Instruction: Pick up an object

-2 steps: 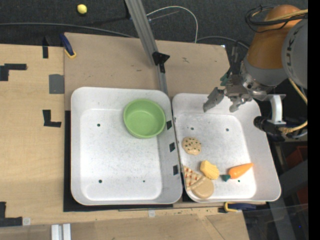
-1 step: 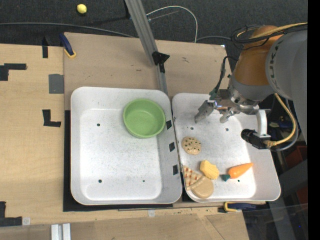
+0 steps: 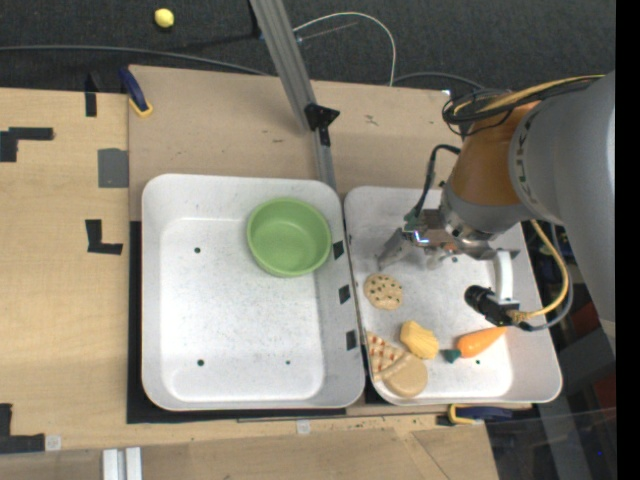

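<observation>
The right bin holds a round cookie, a yellow lumpy piece, an orange carrot, a tan round bun and a waffle-patterned piece. A green bowl sits in the left bin, near its upper right corner. My gripper hangs over the upper part of the right bin, just above and right of the cookie. Its fingers are spread apart with nothing between them.
A slanted metal pole crosses the bench behind the bins. Cables run along the arm's wrist over the right bin's right side. A small yellow ball lies on the dark floor at the far back.
</observation>
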Motion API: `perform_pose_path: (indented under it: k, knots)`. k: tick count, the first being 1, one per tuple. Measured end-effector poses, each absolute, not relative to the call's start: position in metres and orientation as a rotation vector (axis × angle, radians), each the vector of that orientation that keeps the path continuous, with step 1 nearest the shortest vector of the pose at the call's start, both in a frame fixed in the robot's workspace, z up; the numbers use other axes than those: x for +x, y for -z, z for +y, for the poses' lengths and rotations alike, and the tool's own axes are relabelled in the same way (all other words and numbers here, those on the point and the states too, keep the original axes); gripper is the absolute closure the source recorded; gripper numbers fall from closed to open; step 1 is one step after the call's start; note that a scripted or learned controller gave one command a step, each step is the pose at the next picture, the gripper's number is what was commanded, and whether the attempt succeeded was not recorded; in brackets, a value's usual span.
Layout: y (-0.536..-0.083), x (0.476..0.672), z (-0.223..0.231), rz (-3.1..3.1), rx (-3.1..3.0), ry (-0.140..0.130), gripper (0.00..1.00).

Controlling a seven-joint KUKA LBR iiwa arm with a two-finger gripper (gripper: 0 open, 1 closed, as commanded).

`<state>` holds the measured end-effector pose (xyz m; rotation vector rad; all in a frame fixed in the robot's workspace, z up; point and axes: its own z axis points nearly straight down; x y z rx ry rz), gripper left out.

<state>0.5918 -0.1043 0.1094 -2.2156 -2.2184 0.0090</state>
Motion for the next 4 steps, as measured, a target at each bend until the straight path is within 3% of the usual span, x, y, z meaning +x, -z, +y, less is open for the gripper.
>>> perform_pose_path:
  k: [1,4]
  knots:
    - [-0.123,0.593,-0.104,-2.222,-2.217,-0.004,1.0]
    - [-0.281,0.596,-0.121,-2.226,-2.223,0.004,1.0]
